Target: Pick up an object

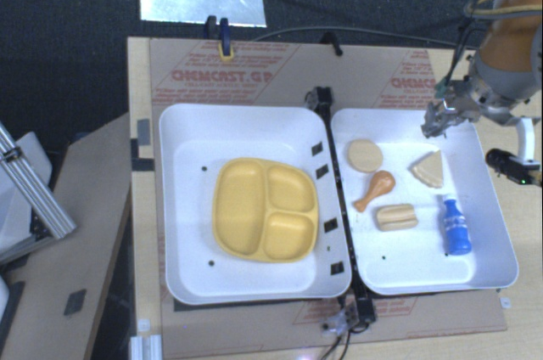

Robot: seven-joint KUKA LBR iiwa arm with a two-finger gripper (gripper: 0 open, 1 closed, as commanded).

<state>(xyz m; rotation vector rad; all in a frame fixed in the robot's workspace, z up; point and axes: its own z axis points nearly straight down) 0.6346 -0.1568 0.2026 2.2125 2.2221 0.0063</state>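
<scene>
Wedge (429, 170) below pincer (435, 122), apart

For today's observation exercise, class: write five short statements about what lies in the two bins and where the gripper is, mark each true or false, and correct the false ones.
1. The yellow divided plate lies in the left bin. True.
2. The blue bottle lies on the plate. False: it lies in the right bin, near its right wall.
3. The gripper is at the right bin's upper edge, above the wedge-shaped piece. True.
4. The drumstick is between the gripper's fingers. False: it lies on the bin floor, below the round flat piece.
5. The bun-shaped piece lies left of the bottle. True.
</scene>
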